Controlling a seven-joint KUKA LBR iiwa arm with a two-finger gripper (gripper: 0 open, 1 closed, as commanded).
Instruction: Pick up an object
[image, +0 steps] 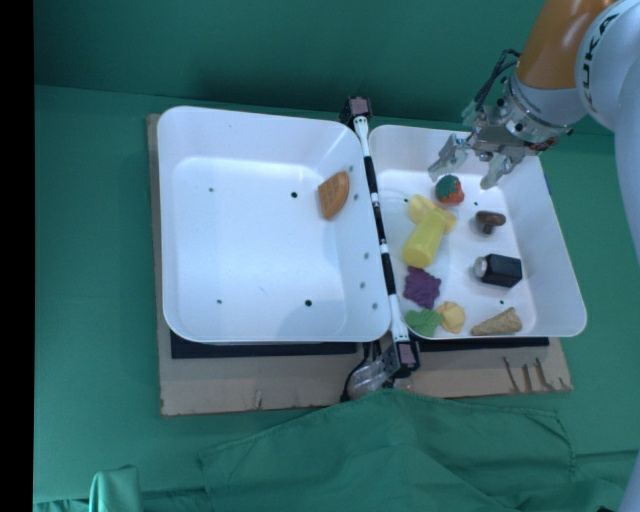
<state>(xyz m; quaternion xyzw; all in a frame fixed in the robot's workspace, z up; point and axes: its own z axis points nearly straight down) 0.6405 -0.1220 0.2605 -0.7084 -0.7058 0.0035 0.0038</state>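
above right bin's (560, 260) far edge, spread-fingered gripper (468, 166)

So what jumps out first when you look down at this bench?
The grey arm with its orange band reaches in from the right, its gripper open just above a small red strawberry toy in the right bin. That bin is crowded with bright toys, a yellow bottle the biggest of them. The left bin holds a lone orange wedge by its right wall.
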